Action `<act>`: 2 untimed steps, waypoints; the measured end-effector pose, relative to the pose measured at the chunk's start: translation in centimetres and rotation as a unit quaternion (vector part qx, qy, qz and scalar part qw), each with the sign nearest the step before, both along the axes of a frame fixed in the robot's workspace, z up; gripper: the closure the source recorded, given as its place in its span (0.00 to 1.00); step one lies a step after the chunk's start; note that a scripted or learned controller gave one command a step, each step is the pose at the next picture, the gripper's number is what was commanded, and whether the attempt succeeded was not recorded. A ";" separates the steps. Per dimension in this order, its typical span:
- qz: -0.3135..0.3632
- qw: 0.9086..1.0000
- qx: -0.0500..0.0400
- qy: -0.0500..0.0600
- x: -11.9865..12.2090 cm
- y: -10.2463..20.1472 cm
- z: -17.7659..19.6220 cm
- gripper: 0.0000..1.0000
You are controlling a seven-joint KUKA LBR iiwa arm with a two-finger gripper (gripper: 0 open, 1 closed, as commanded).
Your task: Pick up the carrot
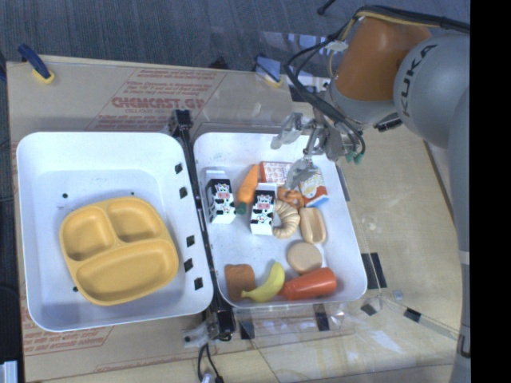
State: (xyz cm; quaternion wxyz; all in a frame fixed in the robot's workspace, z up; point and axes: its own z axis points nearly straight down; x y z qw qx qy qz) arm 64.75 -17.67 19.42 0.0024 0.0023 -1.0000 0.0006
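Observation:
The carrot (pixel 248 183) is orange with a small green end and lies slanted in the upper middle of the right bin (pixel 348 238), between two cow-print milk cartons (pixel 220 200). My gripper (pixel 292 152) hangs over the bin's upper right part, to the right of the carrot and apart from it. Its fingers (pixel 302 169) stand open with nothing between them. The lower finger sits above a red and white box (pixel 275 171) and an orange packet (pixel 312 188).
The right bin also holds a croissant (pixel 285 220), a bun (pixel 312 225), a round cookie (pixel 304 256), a red pepper (pixel 310 284), a banana (pixel 267 284) and a brown bread piece (pixel 239 278). The left bin (pixel 32 214) holds a yellow divided plate (pixel 118 249).

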 end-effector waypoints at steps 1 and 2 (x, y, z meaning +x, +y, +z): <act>0.049 0.999 0.002 -0.006 1.2 1.7 -8.6 0.00; -0.006 1.000 0.001 -0.001 1.0 5.9 -10.4 0.00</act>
